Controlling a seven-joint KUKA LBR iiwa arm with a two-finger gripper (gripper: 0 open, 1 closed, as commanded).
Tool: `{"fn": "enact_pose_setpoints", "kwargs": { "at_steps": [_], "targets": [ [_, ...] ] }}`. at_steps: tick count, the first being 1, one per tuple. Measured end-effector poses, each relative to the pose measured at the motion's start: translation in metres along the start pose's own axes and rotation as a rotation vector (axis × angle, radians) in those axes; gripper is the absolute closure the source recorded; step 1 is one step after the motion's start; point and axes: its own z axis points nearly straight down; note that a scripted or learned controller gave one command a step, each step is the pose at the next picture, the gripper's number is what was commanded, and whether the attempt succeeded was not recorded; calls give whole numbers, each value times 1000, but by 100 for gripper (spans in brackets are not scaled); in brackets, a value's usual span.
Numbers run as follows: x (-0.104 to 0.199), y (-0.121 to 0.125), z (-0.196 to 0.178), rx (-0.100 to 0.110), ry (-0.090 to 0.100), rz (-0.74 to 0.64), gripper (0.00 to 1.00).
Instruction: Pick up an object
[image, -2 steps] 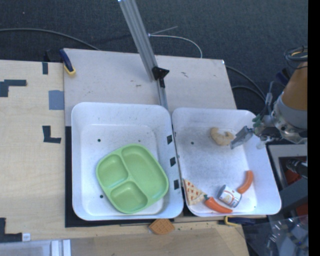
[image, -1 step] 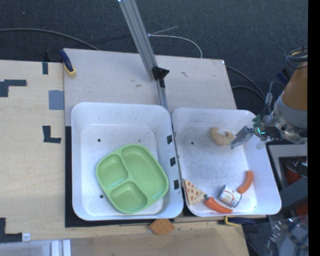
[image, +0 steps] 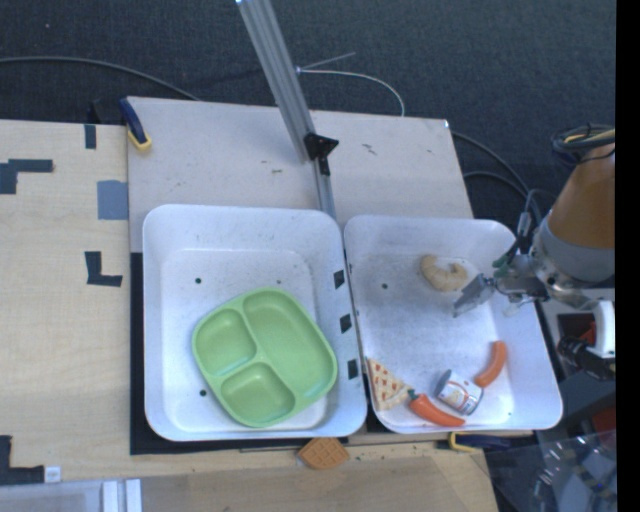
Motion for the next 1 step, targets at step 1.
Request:
{"fn": "enact_pose_setpoints", "kwargs": {
  "at_steps": [1],
  "targets": [
    [-5, -8, 50, 0, 1, 0, 0]
  ]
}}
